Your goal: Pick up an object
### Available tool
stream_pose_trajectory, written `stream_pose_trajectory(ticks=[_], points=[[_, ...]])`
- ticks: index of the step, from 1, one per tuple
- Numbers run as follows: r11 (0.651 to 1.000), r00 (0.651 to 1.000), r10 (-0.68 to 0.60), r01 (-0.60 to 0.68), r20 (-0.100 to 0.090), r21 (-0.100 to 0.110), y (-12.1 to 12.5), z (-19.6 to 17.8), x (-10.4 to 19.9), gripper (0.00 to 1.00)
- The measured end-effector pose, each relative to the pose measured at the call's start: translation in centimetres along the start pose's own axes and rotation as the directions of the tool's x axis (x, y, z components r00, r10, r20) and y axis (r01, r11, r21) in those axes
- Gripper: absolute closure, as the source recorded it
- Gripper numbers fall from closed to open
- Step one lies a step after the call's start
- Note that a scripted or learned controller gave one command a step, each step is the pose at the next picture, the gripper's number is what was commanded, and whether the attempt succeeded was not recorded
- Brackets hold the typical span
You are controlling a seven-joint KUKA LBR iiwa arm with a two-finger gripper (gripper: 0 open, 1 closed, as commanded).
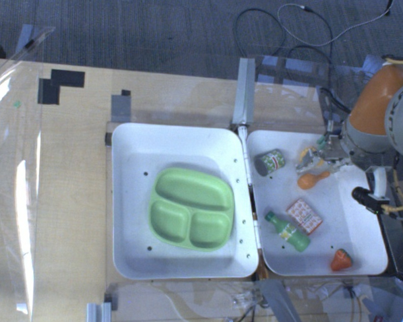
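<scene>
The grey KUKA arm's two-finger gripper (314,161) hangs over the right white bin (366,262), fingers spread but empty, just above an orange carrot-shaped toy (311,180), apparently its target.

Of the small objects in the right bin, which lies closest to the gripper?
The orange carrot-like piece, right below the gripper; the can, bottle and box lie farther off.

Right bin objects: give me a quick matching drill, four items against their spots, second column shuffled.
Things:
1. green bottle
2. can
3. patterned box
4. red piece

Places:
A. near corner of the right bin, on the arm's side
B. far part, close to the divider
C. middle, just beyond the bottle's base
D. near part, lying slantwise, neck toward the divider

Pairs: 1-D, 2-B, 3-C, 4-A
</scene>
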State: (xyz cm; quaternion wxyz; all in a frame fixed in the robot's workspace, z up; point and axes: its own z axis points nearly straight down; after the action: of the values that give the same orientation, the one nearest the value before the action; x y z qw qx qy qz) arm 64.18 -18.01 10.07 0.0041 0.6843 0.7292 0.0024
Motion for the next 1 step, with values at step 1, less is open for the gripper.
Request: stream_pose_trajectory(ticks=[1], points=[[0.988,0.988,-0.157,0.157,-0.001,0.001,-3.12,1.28,-2.34,0.00]])
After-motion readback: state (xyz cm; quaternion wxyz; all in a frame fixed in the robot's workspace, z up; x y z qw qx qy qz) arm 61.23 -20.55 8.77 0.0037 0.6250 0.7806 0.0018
